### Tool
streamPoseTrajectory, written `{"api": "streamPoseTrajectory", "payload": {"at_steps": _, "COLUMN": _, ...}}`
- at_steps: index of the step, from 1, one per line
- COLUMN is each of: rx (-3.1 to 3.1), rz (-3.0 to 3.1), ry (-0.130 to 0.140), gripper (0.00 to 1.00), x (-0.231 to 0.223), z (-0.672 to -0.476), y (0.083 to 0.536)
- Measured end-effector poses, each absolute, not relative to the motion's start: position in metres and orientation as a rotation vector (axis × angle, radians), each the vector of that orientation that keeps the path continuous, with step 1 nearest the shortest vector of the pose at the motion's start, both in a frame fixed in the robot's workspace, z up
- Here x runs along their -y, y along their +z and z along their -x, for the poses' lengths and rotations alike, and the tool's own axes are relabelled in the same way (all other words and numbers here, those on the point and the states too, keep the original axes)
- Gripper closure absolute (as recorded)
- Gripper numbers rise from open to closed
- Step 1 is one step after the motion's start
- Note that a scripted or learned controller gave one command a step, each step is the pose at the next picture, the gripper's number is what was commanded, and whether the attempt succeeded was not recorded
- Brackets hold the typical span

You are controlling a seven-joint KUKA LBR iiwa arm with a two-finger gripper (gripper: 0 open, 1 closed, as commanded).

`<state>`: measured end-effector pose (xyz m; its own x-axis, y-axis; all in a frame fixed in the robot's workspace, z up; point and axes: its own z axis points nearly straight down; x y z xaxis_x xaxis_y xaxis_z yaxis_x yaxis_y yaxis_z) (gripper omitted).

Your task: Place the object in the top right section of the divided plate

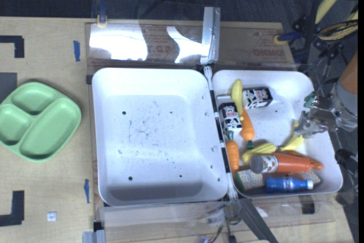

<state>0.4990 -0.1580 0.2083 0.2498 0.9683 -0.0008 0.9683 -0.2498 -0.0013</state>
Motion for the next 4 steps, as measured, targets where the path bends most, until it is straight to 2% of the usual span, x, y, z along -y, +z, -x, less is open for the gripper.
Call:
{"api": "streamPoseTrajectory", "payload": {"at_steps": 1, "rx": 2.036, "rz": 2.390, "ry": 0.002, "gripper": 1.00, "x": 0.091, "z": -0.479, "y": 0.166}}
{"api": "streamPoseTrajectory", "payload": {"at_steps": 3, "rx": 2.063, "rz": 2.369, "ry": 0.001, "gripper": 1.00, "x": -0.064, "z": -0.479, "y": 0.184}}
{"api": "streamPoseTrajectory", "payload": {"at_steps": 4, "rx": 2.277, "rz": 2.166, "ry": 0.001, "gripper": 1.00, "x": -0.071, "z": -0.502, "y": 0.184}}
